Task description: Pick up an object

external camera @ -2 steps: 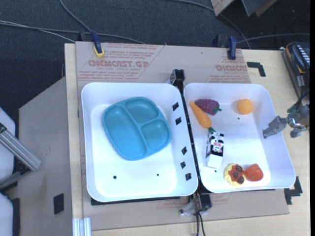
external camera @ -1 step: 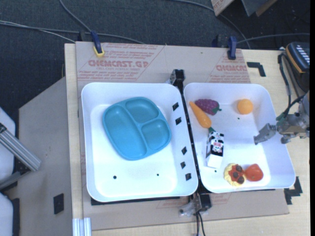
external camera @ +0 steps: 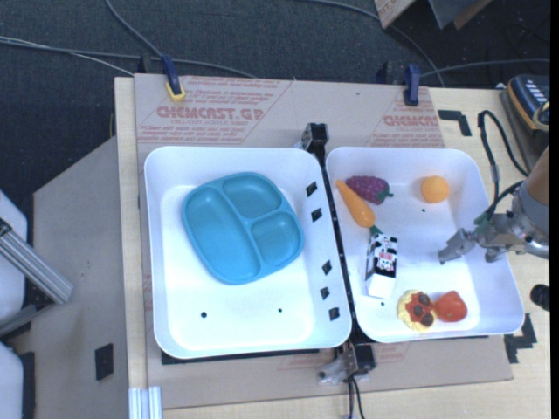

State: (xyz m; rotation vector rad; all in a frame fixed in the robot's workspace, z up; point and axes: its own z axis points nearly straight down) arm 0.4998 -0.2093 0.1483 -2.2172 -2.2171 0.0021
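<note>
- The claw [external camera: 467, 244] reaches in from the right edge and hangs over the right side of the right bin [external camera: 486, 186]; I cannot tell from here how it is set, and I see nothing caught in it.
- Nearest to it, just below and a little left, lies a red tomato-like piece [external camera: 450, 305], touching a small yellow pizza slice with dark toppings [external camera: 417, 309] on its far side.
- Further left of the claw, at about its height, a black-and-white milk carton [external camera: 382, 264] lies on the bin floor.
- Up and to the left of the claw sits an orange ball [external camera: 434, 188], well apart from it.
- Beyond that, further left, a purple bunch of grapes [external camera: 368, 188] rests beside an orange carrot [external camera: 355, 204], the two touching or nearly so.
- Far off to the claw's left, in the left bin [external camera: 166, 260], sits a blue divided plate [external camera: 242, 225].
- Both bins stand on a brown board [external camera: 262, 107] with red lettering, held by a yellow clamp [external camera: 172, 78] and a blue clamp [external camera: 411, 84] at its far edge.
</note>
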